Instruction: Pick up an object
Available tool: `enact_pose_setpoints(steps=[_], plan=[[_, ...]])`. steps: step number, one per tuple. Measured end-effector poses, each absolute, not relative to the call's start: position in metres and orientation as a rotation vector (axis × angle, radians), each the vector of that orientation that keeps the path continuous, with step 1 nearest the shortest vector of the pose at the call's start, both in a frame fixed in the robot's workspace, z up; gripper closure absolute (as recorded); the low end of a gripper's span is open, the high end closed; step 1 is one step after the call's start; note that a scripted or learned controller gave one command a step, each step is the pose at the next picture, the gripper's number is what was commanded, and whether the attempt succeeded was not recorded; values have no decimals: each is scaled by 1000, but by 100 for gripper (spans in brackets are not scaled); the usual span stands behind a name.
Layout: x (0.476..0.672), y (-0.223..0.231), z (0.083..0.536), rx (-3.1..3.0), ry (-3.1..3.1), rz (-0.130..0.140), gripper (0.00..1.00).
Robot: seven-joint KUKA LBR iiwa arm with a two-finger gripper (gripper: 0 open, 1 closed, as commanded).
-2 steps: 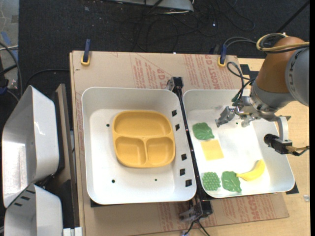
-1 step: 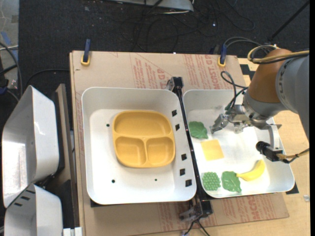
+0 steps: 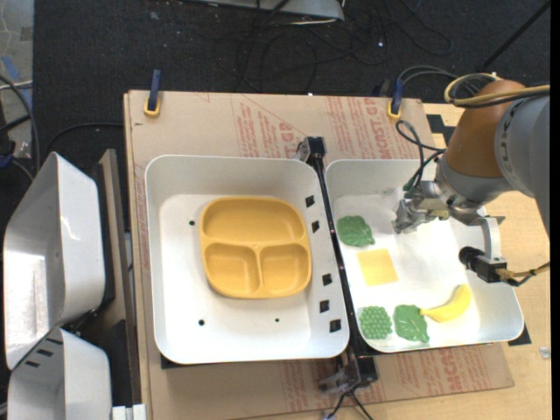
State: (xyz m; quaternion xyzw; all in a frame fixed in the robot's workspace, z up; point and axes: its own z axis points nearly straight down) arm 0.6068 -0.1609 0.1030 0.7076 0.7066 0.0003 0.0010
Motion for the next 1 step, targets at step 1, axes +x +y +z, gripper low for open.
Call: enact_pose_setpoints(steps=[1], plan=[[606, -165, 167, 2219, 2215, 5, 100]])
